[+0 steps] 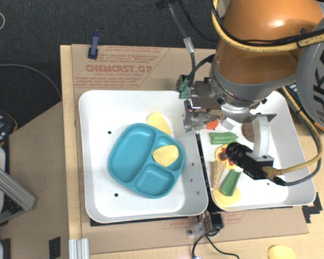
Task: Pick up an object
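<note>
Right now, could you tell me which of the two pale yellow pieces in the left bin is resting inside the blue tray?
The yellow piece lying in the blue tray's right compartment. The other yellow piece lies on the bin floor beyond the tray's far rim.

divided tray (143,163) in left bin (94,144) | toy foods (229,182) in right bin (297,193)

My orange-banded grey arm (270,31) hangs over two shallow white plastic bins (97,198), one bearing a teal sectioned plastic tray (135,166) with pale yellow pieces (165,155), the other green (228,183), orange-red (211,125) and brown bits (248,131).
</note>
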Controlling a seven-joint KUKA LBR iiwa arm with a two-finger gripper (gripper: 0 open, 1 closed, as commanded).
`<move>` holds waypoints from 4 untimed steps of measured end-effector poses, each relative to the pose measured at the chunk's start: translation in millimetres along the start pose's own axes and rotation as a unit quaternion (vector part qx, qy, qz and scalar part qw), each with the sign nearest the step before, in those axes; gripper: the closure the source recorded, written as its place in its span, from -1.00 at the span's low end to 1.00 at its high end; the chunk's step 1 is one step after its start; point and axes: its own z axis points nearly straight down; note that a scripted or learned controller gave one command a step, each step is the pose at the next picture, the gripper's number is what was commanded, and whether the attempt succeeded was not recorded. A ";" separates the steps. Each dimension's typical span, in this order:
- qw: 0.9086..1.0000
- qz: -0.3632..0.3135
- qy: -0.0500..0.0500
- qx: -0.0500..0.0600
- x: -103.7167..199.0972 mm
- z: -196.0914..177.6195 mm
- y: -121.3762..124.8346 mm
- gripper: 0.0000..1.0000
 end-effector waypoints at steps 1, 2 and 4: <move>1.000 0.000 0.000 -0.001 0.5 -10.0 0.5 1.00; 1.000 -0.001 0.000 -0.002 1.0 -20.2 1.0 1.00; 1.000 0.001 0.000 0.002 -3.2 -1.6 -0.7 1.00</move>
